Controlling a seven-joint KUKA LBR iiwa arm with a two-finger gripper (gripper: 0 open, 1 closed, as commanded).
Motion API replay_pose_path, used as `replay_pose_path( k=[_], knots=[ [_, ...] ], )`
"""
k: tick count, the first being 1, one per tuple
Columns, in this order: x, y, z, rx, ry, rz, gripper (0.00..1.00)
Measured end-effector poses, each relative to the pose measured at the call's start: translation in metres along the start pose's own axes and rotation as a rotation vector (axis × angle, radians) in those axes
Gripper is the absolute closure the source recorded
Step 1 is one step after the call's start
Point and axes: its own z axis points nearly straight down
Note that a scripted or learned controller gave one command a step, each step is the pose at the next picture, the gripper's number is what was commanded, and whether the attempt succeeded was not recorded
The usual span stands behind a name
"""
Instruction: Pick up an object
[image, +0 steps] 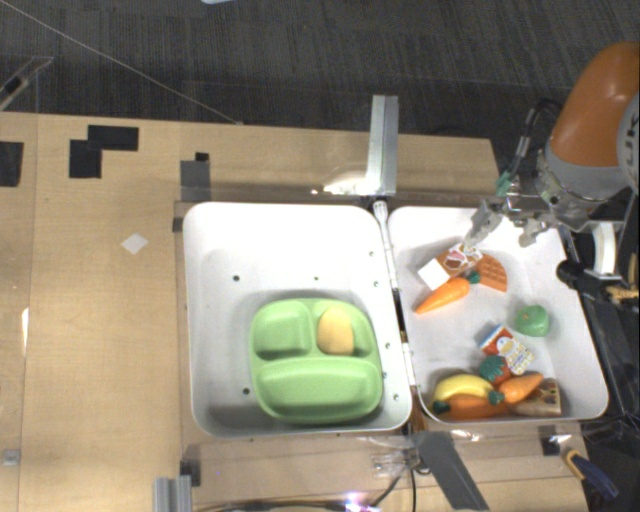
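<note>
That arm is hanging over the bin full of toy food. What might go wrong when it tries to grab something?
The tool hangs above the far edge of the right bin, near a carrot that lies against a small packet and an orange wedge. Reaching there, it may nudge them apart or pinch two at once. At the near edge, the banana and other toys sit packed together against the wall, so a clean grip there looks hard.

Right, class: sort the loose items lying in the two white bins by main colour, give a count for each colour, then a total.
Green: 2 (divided plate, round item)
Yellow: 2 (item on the plate, banana)
Orange: 4 (carrot, wedge, two pieces by the banana)
Multicoloured packets: 2
White: 1 (small card)
Tan: 1 (block)
Total: 12
</note>
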Motion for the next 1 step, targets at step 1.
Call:
replay_pose_path(
  k=[1],
  knots=[
    [0.0,0.0,-0.0001,0.0,0.0,0.0,0.0]
  ],
)
